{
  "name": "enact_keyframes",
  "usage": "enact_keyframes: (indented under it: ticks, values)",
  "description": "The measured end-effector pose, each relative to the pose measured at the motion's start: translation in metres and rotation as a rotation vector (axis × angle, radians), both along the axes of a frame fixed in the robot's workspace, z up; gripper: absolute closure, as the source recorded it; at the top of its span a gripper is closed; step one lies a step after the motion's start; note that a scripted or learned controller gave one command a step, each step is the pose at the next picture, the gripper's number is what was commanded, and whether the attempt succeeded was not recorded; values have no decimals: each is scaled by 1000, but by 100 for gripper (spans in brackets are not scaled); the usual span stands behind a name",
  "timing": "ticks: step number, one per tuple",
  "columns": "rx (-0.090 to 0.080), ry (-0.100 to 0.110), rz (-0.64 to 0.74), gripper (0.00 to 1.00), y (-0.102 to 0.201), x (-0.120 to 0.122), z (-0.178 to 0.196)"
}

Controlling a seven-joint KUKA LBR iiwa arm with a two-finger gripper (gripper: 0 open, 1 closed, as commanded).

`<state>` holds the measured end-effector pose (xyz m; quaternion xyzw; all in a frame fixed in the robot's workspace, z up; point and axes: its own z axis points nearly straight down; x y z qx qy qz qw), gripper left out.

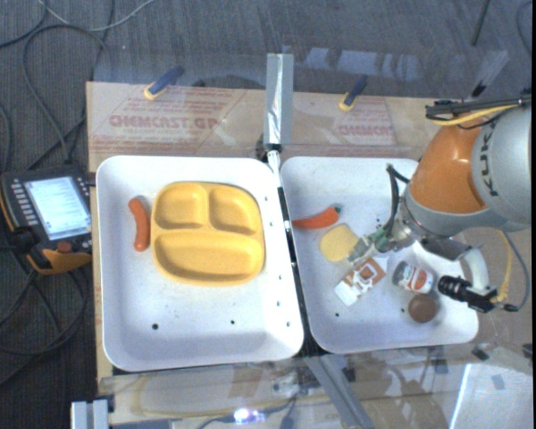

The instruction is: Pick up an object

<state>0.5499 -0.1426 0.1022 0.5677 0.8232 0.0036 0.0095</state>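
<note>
My gripper (380,242) hangs low in the right bin (366,340), under the orange wrist band. It sits just right of a pale yellow rounded piece (338,242) and over the upper end of a white and red packet (360,280). An orange sausage-shaped piece (314,220) lies to its upper left. A small white and red can (414,278) and a brown ball (422,308) lie below and to the right of it. I see nothing held between the fingers.
The left bin (129,333) holds a yellow divided tray (210,231) with an orange sausage (140,223) beside it on the left. A handheld pendant (49,213) lies off the bench at the left.
</note>
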Motion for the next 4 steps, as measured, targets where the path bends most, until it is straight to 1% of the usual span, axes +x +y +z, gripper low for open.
enact_keyframes:
  ticks: [1,2,3,4]
  values:
    - [3,18,25,100,46,43,144]
    - [1,20,380,100,70,27,82]
    - [2,20,106,100,78,79,133]
    - [0,21,388,100,59,25,85]
